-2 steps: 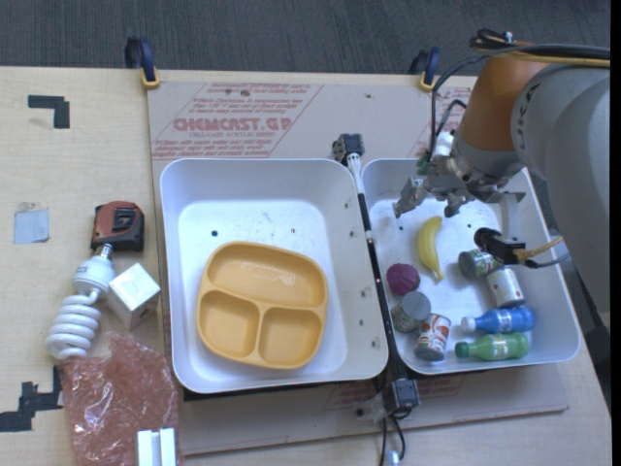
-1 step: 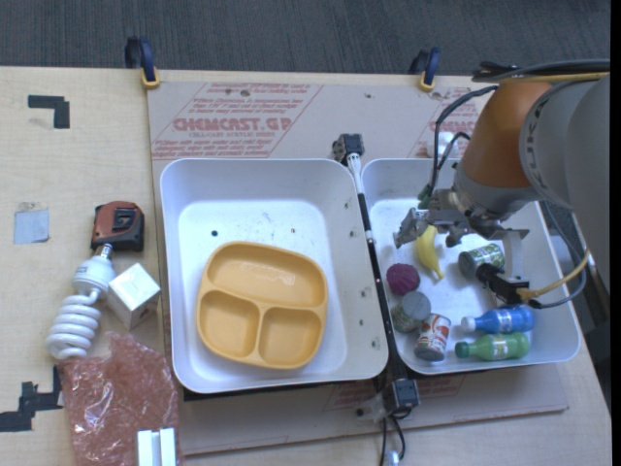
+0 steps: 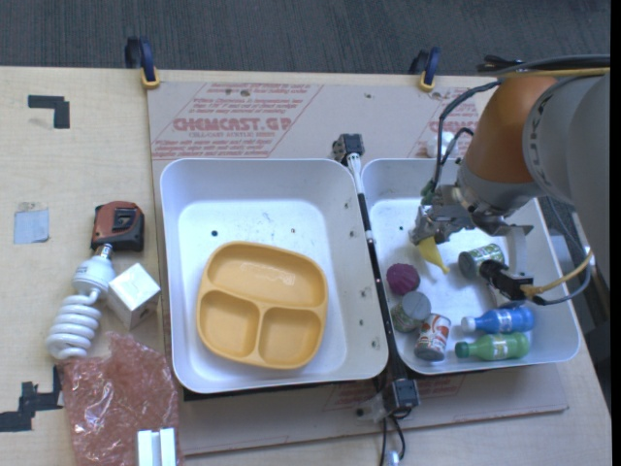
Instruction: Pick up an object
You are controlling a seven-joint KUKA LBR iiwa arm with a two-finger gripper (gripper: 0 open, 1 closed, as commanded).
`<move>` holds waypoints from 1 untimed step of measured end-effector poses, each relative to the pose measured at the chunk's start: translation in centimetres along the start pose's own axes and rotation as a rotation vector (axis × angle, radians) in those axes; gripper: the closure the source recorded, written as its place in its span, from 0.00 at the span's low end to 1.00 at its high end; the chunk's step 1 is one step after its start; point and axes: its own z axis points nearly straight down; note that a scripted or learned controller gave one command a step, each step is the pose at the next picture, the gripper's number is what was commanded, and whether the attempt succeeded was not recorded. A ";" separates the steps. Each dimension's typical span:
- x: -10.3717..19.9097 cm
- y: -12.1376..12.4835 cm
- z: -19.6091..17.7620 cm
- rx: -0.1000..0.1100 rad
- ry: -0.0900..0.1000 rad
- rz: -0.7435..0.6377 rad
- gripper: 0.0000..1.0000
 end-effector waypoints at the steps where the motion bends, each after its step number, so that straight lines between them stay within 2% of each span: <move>1: 0.6 -3.4 -9.0 0.000 0.001 -0.002 1.00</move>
